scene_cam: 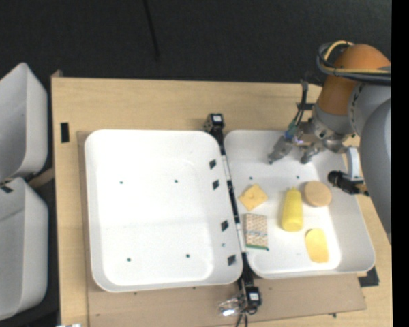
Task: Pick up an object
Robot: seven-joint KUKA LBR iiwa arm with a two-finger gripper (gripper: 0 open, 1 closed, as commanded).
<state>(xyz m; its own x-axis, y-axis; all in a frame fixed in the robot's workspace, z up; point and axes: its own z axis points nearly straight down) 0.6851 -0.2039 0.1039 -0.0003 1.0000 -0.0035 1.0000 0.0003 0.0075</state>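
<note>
My gripper (290, 157) hangs over the far part of the right bin (259, 145), its two fingers spread open with nothing between them. Below it in that bin lie a yellow cheese-like wedge (253, 197), a yellow cylinder (292, 210), a tan round disc (317, 194), a yellow block (317, 244) and a small patterned packet (256, 231). The gripper is clear of all of them, above and behind the disc and cylinder.
The left bin (157, 210) sits beside the right one, joined along a ridge with black clips (226, 189). The arm with its orange band (341, 87) enters from the right. White casings (10, 182) stand at the far left of the bench.
</note>
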